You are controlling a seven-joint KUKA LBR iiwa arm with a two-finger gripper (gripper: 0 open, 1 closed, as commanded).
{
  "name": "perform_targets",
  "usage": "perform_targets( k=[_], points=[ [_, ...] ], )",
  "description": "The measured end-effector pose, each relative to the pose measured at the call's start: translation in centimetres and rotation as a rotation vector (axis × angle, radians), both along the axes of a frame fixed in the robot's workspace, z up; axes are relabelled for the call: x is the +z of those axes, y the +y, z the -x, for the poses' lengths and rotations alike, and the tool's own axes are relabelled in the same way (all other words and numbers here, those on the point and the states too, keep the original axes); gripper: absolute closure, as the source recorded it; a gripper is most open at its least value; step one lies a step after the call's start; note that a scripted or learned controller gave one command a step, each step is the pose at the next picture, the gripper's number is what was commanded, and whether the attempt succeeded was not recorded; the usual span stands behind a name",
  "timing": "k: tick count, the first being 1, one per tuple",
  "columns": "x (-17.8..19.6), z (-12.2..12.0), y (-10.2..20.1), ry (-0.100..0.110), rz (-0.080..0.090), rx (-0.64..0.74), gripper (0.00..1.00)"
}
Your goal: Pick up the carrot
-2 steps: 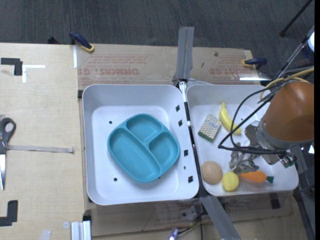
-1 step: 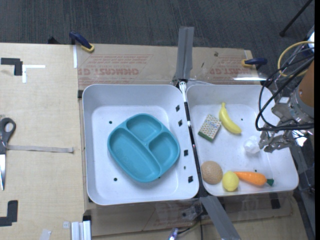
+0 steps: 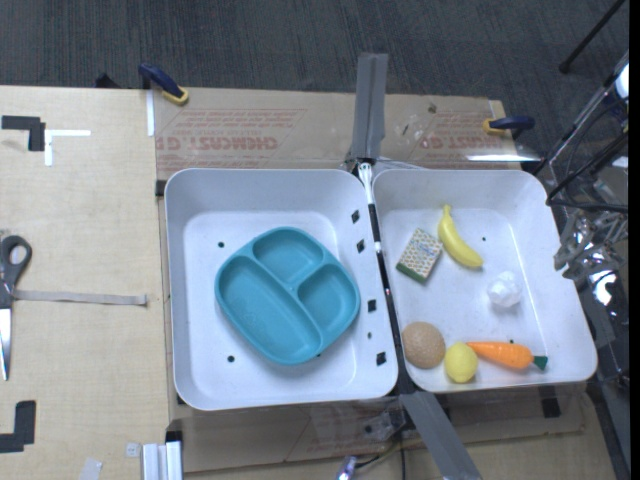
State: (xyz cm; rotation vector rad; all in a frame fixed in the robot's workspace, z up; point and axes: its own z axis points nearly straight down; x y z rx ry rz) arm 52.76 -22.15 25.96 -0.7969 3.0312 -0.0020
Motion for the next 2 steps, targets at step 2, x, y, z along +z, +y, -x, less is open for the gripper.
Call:
perform_targets(
  k=[2],
  points=[
    [-3.2, 3.4, 0.0, 0.004, 0.0, 0.74, 1.0]
  ],
)
